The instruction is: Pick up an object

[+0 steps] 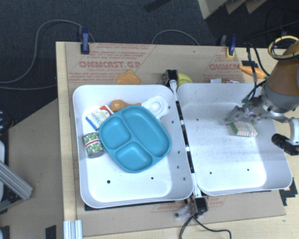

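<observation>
The gripper is low in the right bin, near its far right part, and its metal fingers look spread apart, though the slant makes this hard to be sure of. Just below and touching its tips lies a small pale sponge with a green edge, flat on the bin floor. Nothing is seen clamped between the fingers.

The sponge sits directly toward the near side of the gripper, its long side running roughly left to right, so a short drop and a slight shift toward the viewer would likely bring the fingers across its narrow width.

Further out, the left bin holds a blue divided tray, a small can, a white carton and a white scoop. Both bins rest on the tabletop.
</observation>
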You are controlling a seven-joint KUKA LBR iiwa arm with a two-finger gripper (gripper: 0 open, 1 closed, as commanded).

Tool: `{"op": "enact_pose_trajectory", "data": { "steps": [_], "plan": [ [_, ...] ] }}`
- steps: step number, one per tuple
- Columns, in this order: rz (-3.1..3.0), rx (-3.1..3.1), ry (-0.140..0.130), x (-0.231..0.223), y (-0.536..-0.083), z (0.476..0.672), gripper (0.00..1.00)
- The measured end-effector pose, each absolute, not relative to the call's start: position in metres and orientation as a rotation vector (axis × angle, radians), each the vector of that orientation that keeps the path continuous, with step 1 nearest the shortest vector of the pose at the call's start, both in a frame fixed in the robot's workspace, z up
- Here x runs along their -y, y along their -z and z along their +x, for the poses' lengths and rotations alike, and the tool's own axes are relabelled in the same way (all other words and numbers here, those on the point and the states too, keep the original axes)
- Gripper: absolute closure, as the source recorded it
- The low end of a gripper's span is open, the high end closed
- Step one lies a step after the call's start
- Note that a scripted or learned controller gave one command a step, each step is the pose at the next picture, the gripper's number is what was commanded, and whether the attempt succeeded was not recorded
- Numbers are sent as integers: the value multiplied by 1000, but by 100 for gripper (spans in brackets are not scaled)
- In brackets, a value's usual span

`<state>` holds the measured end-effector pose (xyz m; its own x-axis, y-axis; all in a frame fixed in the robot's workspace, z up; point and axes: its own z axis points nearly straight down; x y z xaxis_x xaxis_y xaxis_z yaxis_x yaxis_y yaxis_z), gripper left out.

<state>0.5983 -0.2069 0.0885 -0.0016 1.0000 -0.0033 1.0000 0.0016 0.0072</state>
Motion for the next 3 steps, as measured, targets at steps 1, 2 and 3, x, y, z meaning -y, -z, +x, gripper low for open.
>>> {"op": "enact_pose_trajectory", "data": {
  "steps": [1, 2, 3],
  "plan": [
    [2218, -2219, -3, 206, -95, 597, 100],
    [2219, -2220, -2, 206, -95, 597, 0],
    [2226, -2224, 3, 169, -111, 537, 0]
  ]
}}
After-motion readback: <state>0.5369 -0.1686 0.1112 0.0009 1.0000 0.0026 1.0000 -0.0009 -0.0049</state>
